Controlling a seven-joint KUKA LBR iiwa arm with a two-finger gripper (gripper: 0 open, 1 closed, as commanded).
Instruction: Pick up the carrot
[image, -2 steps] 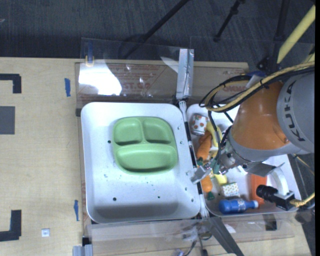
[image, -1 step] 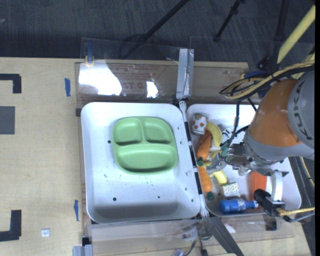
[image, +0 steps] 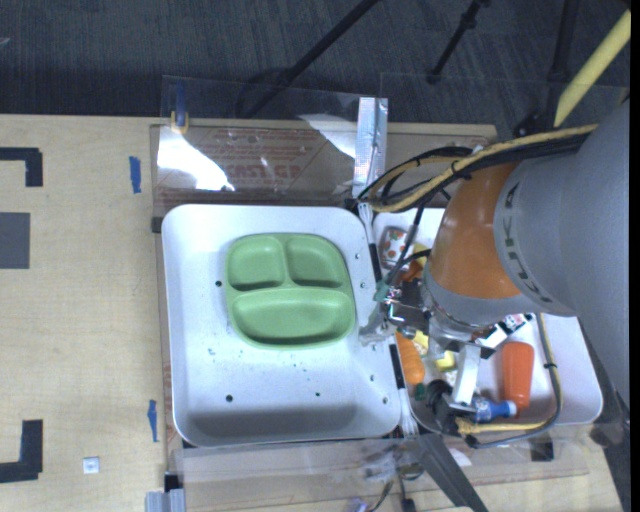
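A slim orange piece that looks like the carrot (image: 409, 361) lies by the left wall of the right bin (image: 585, 395), partly covered by the arm. My gripper (image: 408, 332) hangs low over the bin's left side, right above that orange piece. The wrist and its orange band hide most of it. Whether the gripper touches the carrot cannot be told.
The left bin (image: 190, 330) holds a green divided plate (image: 290, 290). In the right bin a thick orange-red cylinder (image: 516, 373) stands right of the gripper, with a small blue item (image: 497, 408) near the front wall. A clear plastic sheet (image: 270, 150) lies behind the bins.
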